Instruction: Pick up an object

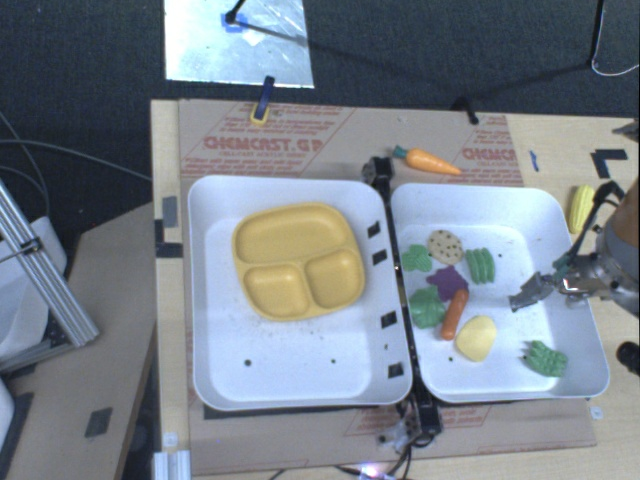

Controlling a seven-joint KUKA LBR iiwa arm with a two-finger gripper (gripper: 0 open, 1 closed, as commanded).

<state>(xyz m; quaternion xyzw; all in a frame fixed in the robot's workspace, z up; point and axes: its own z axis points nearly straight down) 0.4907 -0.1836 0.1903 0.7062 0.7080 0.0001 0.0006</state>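
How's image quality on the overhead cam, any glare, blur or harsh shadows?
Camera view: glare on the shiny sheet at the top; lighting over both bins even, shadows soft; the yellow tray reads clearly; the small toy foods are soft on detail; the gripper in the right bin is slightly blurred.

My visible hardware: gripper (530, 293) is dull grey metal, slim and tapered, ending in a darker tip. Behind it a chunkier grey wrist block (590, 278) with a few bright glints on the edges. Above that, a rounded brownish-orange section (625, 230). A thin dark cable (592, 218) loops along the wrist. Image is soft, no markings or screws readable.
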